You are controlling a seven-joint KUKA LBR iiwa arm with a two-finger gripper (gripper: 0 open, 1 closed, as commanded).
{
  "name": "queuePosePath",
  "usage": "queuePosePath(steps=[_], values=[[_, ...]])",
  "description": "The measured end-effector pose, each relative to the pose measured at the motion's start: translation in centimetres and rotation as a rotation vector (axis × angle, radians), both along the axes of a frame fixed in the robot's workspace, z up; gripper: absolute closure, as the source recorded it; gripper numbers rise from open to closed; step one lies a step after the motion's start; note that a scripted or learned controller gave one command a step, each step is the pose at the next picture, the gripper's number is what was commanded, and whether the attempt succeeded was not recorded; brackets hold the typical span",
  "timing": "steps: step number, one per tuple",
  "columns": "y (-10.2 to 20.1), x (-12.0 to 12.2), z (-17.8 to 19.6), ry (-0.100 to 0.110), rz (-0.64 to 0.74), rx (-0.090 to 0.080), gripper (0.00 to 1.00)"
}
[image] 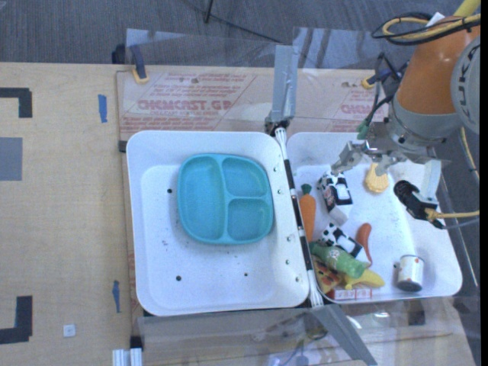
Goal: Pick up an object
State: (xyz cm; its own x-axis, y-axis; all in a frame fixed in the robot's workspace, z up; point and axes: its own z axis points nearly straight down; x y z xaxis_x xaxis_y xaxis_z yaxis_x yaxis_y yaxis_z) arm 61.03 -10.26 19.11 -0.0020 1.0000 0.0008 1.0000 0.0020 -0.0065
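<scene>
**A:** Reading from the left, what lay where?

**B:** The left bin (152,280) held only a teal divided plate (226,199). In the right bin (451,277) a carrot (307,213) lay along the dividing wall. Next came a black-and-white toy (334,191), with a red pepper (364,239) and a green piece (345,262) heaped nearer the front. The gripper (361,161) hung over the far half of that bin, its fingers spread apart with nothing between them. A pale yellow toy (375,180) lay just below it in the view. A white can (409,273) stood apart toward the front right corner.

**A:** Which one looked like the target, and what could spoil the try?

**B:** By nearness, probably the pale yellow toy, though the black-and-white toy was also near. The yellow one looked small and low. A finger might come down on top of it rather than beside it and press or shove it away. A grip that closed too high might slide off it.

**A:** And how did it lie?

**B:** Its long axis seemed to run from the bin's far side toward the near side, tilted a little. Which end was which was too small to tell. The fingers appeared spread across that axis, so they would likely close on the narrow width.
</scene>
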Motion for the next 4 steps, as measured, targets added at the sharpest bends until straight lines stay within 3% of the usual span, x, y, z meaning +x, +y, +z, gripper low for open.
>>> queuePosePath(steps=[1, 2, 3, 4], values=[[-1.7, -2.0, 10.6, -0.009, -0.017, -0.002, 0.00], [-4.7, 1.1, -3.9, -0.007, 0.086, -0.001, 0.00], [-2.3, -0.3, -7.9, -0.034, 0.191, -0.009, 0.00], [0.0, -1.9, -10.2, -0.018, 0.197, -0.007, 0.00]])
